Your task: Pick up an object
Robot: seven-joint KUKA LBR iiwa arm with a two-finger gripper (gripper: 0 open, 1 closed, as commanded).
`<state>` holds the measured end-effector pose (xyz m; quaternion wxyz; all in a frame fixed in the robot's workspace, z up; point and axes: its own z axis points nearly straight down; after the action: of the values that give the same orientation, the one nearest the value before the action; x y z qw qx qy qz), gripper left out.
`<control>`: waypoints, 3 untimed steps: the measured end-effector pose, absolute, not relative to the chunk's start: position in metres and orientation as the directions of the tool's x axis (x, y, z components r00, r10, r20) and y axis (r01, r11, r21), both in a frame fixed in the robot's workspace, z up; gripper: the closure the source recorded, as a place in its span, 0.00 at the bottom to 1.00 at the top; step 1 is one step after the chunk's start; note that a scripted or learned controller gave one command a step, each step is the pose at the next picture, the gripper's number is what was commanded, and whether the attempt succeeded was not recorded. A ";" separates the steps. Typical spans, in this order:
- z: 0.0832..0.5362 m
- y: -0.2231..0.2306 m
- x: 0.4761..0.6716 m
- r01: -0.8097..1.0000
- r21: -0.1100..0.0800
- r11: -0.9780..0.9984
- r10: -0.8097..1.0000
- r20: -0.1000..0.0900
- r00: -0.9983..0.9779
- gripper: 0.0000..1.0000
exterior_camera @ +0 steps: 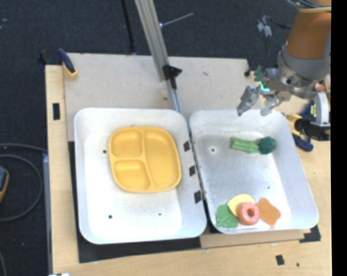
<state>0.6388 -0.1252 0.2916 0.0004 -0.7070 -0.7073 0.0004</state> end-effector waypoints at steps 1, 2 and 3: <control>0.293 -0.125 0.639 1.000 0.002 0.001 1.000 0.000 -0.001 0.00; 0.248 -0.127 0.647 1.000 -0.002 0.001 1.000 -0.002 -0.001 0.00; 0.185 -0.129 0.649 1.000 -0.003 -0.001 1.000 -0.001 0.001 0.00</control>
<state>0.6488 -0.1295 0.1850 0.0006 -0.7074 -0.7068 0.0016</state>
